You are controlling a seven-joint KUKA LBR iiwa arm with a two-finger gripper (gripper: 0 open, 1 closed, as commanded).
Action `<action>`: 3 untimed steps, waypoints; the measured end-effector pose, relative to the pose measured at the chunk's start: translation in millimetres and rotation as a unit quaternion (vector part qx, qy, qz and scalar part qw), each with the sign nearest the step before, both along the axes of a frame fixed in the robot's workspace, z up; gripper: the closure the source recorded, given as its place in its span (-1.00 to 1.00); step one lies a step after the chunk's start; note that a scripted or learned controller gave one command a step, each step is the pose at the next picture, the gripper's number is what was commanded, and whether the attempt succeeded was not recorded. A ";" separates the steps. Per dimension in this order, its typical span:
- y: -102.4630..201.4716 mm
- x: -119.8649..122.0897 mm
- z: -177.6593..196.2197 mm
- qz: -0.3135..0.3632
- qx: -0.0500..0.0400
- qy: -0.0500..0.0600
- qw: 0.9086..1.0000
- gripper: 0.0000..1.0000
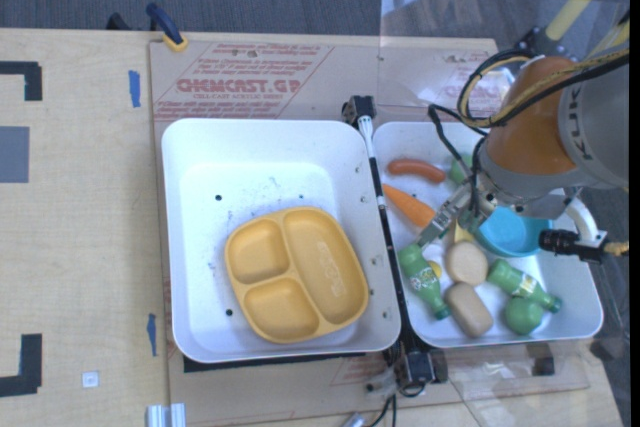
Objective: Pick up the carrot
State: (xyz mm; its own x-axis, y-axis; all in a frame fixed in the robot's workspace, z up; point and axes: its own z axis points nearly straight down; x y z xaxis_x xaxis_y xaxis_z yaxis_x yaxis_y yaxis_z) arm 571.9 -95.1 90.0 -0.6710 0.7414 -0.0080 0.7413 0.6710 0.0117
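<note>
The orange carrot [407, 204] lies in the right bin [585, 325] near its left wall, pointing up-left. Just above it lies a reddish sausage [416, 170]. My gripper [441, 222] hangs low over the bin, right at the carrot's thick right end and just below it. The view does not show whether it touches the carrot. The grey arm with its orange band [530, 130] covers the bin's upper right part.
A blue cup [506, 234], two beige potato-like pieces [466, 263] [470, 308], two green bottles [423, 281] [527, 281] and a green ball [521, 316] crowd the right bin. In the left bin [200, 215] sits a yellow divided plate [295, 273].
</note>
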 end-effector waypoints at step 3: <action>-2.0 44.3 0.8 -0.366 0.001 0.004 0.931 1.00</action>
State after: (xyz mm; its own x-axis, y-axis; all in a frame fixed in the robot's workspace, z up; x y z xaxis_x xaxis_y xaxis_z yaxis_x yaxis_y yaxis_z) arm 616.2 -97.0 90.8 0.0143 0.9999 -0.0036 0.9999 -0.0143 0.0047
